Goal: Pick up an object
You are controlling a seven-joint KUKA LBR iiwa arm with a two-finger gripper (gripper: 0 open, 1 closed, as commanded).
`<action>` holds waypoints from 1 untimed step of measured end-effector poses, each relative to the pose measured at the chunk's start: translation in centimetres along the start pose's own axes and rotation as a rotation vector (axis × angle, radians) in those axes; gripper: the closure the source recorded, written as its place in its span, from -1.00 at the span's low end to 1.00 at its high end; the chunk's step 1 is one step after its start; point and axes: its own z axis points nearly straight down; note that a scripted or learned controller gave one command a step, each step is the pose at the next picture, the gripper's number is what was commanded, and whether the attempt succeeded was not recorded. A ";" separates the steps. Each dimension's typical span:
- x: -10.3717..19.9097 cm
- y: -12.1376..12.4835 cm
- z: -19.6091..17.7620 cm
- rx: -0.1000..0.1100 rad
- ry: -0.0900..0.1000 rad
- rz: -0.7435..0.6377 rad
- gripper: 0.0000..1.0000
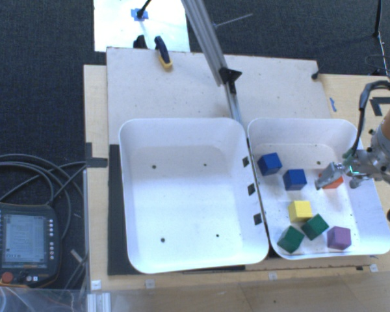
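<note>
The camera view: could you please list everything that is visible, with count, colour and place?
Bins: 2, white, side by side on the bench; left bin, right bin.
Blue cubes: 2, right bin, upper part; and.
Yellow cube: 1, right bin, middle.
Green cubes: 2, right bin, lower part; and.
Purple cube: 1, right bin, lower right.
Orange object: 1, right bin, partly hidden under the gripper.
Teach pendant: 1, grey, lower left, with cables.
Clamp: 1, blue and yellow, top of board.
Gripper: 1, grey, over right bin.
</note>
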 end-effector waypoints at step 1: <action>0.0 0.1 -0.2 -0.004 -0.001 0.001 -1.00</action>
